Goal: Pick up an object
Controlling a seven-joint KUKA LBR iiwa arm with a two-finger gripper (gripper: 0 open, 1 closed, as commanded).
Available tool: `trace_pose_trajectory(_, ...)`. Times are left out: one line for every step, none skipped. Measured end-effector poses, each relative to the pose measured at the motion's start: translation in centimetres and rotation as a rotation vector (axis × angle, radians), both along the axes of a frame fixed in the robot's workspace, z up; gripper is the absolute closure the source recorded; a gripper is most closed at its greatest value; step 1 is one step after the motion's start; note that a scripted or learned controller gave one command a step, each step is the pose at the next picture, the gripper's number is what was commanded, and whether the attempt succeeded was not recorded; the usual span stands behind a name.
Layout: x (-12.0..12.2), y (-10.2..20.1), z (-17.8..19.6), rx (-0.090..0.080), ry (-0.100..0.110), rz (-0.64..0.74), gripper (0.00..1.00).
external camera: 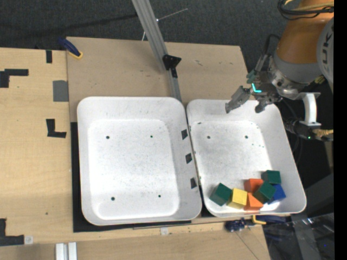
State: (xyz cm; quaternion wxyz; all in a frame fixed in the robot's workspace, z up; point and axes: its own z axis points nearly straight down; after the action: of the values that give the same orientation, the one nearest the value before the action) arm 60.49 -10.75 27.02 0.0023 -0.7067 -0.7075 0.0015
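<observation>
Camera view: hand (248, 104) spread wide, apparently holding nothing, over right bin's (282, 128) far rim; blocks (249, 191) well apart, near corner.

Even, fairly bright overhead light; the white bins (133, 104) nearly wash out; shadows soft; picture slightly grainy, corners dim.

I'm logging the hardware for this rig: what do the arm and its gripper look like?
The arm has an orange band above a grey wrist, with black cables looping over its top. The gripper is dark grey metal with slim jaws and a small teal light at its base.
</observation>
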Motion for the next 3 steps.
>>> trace_pose_trajectory(0.1, 0.0, 0.3, -0.001, -0.004, 0.001, 0.00)
trace_pose_trajectory(0.2, -0.1, -4.1, -0.002, 0.000, 0.000, 0.00)
trace_pose_trajectory(0.4, -0.6, -8.8, -0.002, 0.001, -0.001, 0.00)
